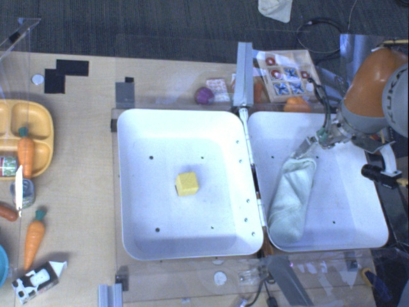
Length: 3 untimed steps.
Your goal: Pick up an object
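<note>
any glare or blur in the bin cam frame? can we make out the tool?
Camera view: even overhead light, white bins bright but not blown out, faint shading along their lower walls; yellow block crisp with a soft shadow; white cloth low in contrast against its bin; tool small, slightly soft, finger state unreadable; bench edges look mildly bowed.

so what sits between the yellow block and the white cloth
In the camera view, bare white floor of the left bin, then the two bins' meeting rims, lie between the yellow block and the white cloth.
</note>
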Each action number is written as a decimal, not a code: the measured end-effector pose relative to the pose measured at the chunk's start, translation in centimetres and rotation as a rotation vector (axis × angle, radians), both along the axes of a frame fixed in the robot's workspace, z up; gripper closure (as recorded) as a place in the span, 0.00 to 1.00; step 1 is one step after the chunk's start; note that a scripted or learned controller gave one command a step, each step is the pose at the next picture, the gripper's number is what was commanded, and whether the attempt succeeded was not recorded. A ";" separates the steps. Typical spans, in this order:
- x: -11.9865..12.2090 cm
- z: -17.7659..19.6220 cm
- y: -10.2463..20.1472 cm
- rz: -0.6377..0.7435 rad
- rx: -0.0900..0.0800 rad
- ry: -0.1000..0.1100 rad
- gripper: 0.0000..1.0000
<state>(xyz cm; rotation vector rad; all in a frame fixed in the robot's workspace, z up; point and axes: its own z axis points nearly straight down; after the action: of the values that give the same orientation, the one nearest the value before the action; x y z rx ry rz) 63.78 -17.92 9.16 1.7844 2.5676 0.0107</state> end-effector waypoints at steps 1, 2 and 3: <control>-3.3 0.1 4.2 0.028 0.001 -0.002 0.00; -3.7 -0.1 7.9 0.056 0.001 -0.002 0.00; 2.6 -0.2 9.0 -0.176 0.004 0.003 0.00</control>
<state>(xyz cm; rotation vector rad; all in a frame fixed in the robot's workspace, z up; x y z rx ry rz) 66.35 -8.91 8.92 2.0065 2.4036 0.0120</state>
